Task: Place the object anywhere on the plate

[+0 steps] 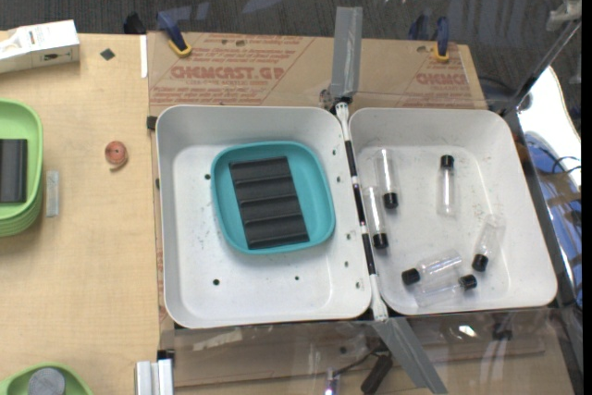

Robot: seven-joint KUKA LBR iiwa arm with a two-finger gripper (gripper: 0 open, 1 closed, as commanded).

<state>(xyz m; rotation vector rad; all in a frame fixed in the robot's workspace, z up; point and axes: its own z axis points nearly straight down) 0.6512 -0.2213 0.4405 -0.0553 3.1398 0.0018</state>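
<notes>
Clear vials with black caps, that's what we have, six of them by our count, all loose in the right bin (pixel 518 153). One vial (pixel 385 173) lies near that bin's left side, cap toward us. A second vial (pixel 448 190) lies further right with its cap at the far end. A third vial (pixel 374 210) runs right along the divider between the bins. Down at the near side, two more vials (pixel 438 269) lie close together, almost touching, one capped at the left and the other at the right. The last vial (pixel 487 236) sits tilted near the right wall.

Over in the left bin (pixel 185 273) we see the teal plate (pixel 222 190), roughly centred, with a dark ribbed insert (pixel 268 203) lying flat on it. No vial is on the plate yet; all of them are well apart from it, across the divider.

As for the end effector, we cannot tell how it stands or whether it has anything.

Further out, a cardboard sheet (pixel 240 69) lies behind the bins, pinned by two clamps (pixel 174 38). On the wooden desk (pixel 83 273) to the left sit a green tray (pixel 23 129), a small reddish disc (pixel 115 153) and a white box (pixel 37 43).
</notes>
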